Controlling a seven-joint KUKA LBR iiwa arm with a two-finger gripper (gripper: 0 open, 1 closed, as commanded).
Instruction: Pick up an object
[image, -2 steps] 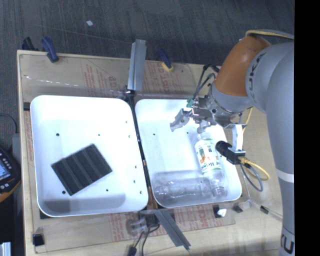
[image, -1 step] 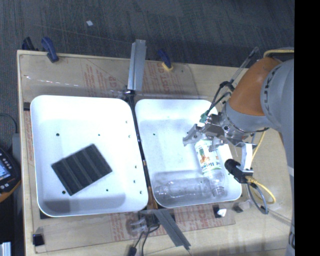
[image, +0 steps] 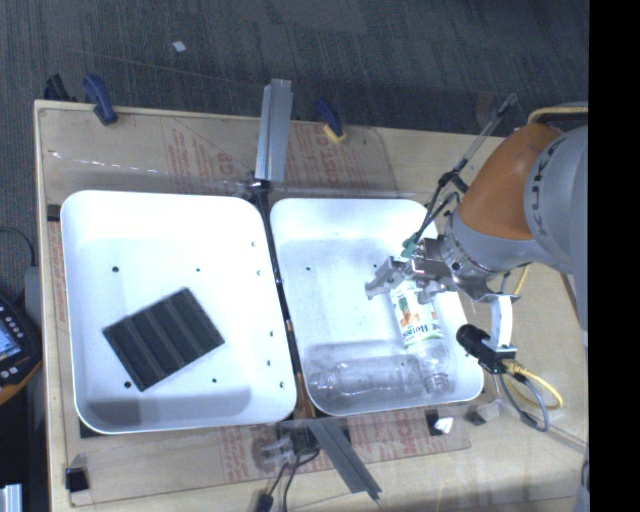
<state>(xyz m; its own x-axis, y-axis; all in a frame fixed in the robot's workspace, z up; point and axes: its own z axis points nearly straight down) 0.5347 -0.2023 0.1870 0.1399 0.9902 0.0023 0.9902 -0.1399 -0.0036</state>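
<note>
Clear plastic, the small bottle (image: 417, 322) wore a white label with orange marks, its writing unreadable. The gripper (image: 403, 277) hung just above its upper end in the right bin (image: 330, 240); its finger state could not be told.

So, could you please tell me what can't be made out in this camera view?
- Gripper: seen from above over the small labelled bottle; the wrist hides whether it grips.
- Bottle label: print too small to read.
- Clear bottle: see-through against the right bin, outline faint.
- Black ridged object in the left bin: what it is stays unclear.
</note>
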